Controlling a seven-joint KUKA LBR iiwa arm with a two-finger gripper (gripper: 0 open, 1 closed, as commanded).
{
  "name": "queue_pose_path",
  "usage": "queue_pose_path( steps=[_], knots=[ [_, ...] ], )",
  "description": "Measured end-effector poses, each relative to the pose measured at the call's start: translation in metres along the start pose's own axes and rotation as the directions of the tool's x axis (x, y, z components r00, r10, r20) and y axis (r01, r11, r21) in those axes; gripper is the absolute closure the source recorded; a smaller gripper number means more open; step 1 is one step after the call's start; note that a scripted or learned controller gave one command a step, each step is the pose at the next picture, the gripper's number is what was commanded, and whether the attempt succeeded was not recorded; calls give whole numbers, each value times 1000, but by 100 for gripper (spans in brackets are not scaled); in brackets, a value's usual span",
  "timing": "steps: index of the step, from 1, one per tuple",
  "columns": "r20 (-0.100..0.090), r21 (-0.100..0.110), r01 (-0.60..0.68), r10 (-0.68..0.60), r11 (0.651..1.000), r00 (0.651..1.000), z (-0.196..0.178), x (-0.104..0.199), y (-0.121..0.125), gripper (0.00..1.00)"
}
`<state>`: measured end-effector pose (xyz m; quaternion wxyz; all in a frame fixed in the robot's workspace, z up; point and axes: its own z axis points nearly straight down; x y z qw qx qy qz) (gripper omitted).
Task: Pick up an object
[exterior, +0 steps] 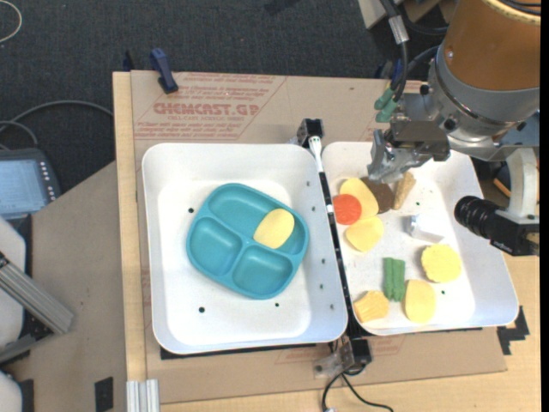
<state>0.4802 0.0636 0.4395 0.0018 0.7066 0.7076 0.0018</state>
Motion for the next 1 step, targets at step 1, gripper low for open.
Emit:
queue_pose_path(
  steps=[1],
  knots=[
    [2,12,-9,9,1000,1000,51,-60,-2,100]
  ],
)
